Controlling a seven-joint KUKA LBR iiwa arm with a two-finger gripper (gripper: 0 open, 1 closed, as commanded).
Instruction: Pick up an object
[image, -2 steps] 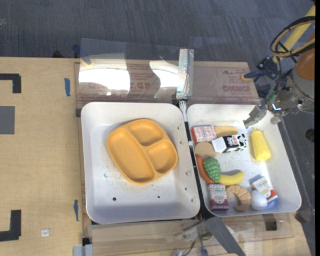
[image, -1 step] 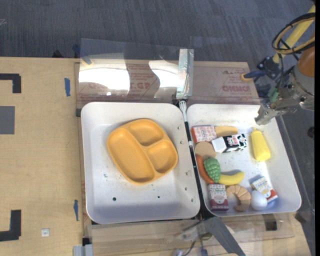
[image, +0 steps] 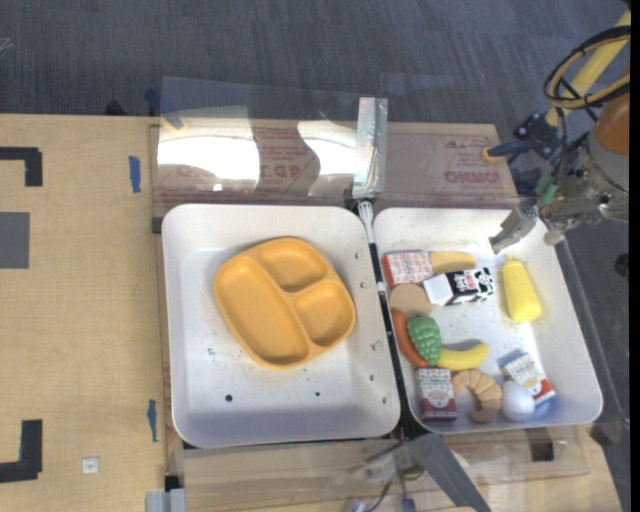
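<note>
I have the gripper (image: 522, 228) hovering over the far edge of the right bin (image: 583, 340); whether its fingers are open I cannot tell, and I see nothing held. The nearest pick is the corn (image: 520, 290), lying just below it (everything else is packed tight). My worry: descending here could clip the bin rim, or the rounded corn could roll out of a pinch.
</note>
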